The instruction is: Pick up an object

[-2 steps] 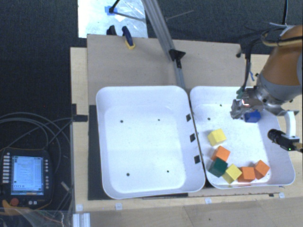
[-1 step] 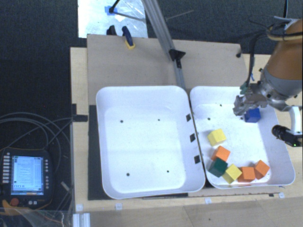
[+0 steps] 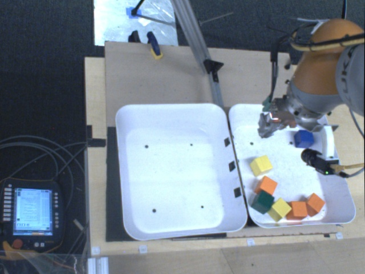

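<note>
Claw (image 3: 267,125) hangs over right bin (image 3: 245,153), just left of blue cube (image 3: 303,138); its opening cannot be judged

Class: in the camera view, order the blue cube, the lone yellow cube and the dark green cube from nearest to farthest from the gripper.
From the gripper:
1. Blue cube, just beside it, toward the arm.
2. Lone yellow cube, mid-bin, below it in the view.
3. Dark green cube, in the cluster at the bin's near edge.

Dark carpet floor (image 3: 40,67) all around the pale wooden table (image 3: 171,79); at eight o'clock a lit control pendant (image 3: 31,213) lies among looping cables (image 3: 51,153).
</note>
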`<state>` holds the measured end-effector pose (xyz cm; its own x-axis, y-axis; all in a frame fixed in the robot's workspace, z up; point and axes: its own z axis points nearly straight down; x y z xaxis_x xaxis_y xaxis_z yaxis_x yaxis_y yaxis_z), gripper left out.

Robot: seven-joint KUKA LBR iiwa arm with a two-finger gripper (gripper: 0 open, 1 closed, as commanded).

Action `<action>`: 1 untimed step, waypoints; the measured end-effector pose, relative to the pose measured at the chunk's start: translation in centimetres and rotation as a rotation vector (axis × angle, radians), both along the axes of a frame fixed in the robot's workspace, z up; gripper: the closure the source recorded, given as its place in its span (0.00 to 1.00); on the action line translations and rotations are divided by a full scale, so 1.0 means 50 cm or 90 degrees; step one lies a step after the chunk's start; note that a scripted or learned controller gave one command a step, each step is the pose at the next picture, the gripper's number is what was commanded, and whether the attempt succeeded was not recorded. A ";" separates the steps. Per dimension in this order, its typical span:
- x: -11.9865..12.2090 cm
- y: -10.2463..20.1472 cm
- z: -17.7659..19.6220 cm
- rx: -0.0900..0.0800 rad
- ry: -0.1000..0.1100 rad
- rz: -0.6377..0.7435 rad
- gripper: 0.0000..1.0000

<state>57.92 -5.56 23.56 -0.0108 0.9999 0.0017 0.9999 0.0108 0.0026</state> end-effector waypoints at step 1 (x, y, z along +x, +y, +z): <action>-0.009 0.114 0.022 0.001 0.000 0.001 1.00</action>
<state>57.46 0.15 24.68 -0.0119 0.9999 0.0027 0.9999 0.0119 0.0026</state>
